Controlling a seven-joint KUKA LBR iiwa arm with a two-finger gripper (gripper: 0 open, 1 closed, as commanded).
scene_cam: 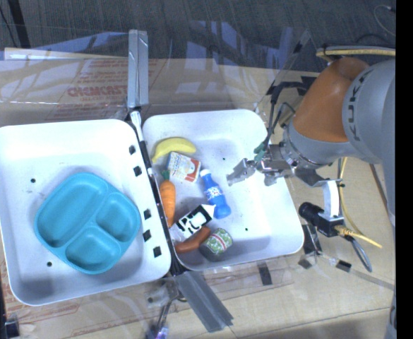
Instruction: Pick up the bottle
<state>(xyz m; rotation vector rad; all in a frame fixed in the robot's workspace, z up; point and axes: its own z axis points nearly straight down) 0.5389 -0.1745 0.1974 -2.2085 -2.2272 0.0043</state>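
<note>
Jaws of the gripper (250, 169) spread open, holding nothing, just right of the blue bottle (214, 195), apart from it.

Blue bottle (214, 195) w/ white cap, yellow banana (174, 147), orange carrot (168, 199), turquoise divided tray (86, 222), white bins (22, 154).
</note>
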